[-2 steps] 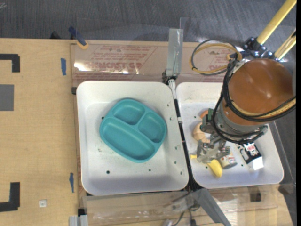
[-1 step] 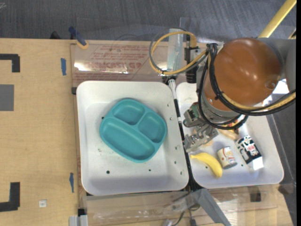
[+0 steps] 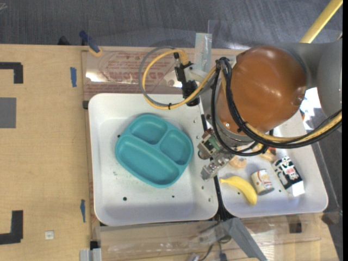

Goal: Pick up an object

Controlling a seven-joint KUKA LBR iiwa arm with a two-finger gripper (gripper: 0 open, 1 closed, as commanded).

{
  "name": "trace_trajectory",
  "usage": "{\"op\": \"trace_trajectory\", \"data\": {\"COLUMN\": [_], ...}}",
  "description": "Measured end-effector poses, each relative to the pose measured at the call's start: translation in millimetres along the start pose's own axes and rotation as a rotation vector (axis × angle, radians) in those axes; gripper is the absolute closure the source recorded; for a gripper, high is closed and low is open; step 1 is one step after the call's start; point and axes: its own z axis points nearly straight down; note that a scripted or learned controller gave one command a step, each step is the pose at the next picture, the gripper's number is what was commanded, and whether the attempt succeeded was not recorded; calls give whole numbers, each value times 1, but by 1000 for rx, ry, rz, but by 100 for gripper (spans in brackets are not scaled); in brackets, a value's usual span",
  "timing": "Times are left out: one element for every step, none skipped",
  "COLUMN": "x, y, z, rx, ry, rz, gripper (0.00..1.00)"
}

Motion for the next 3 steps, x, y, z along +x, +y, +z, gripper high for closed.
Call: {"op": "trace_trajectory", "data": {"x": [-63, -101, -107], "y": [-26, -75, -73], "z": [31, -3, 108], "rx": [-7, -3, -11], "ry": [-3, -2, -7], "rz": [-169, -436, -764], "gripper": [100, 100, 100]}}
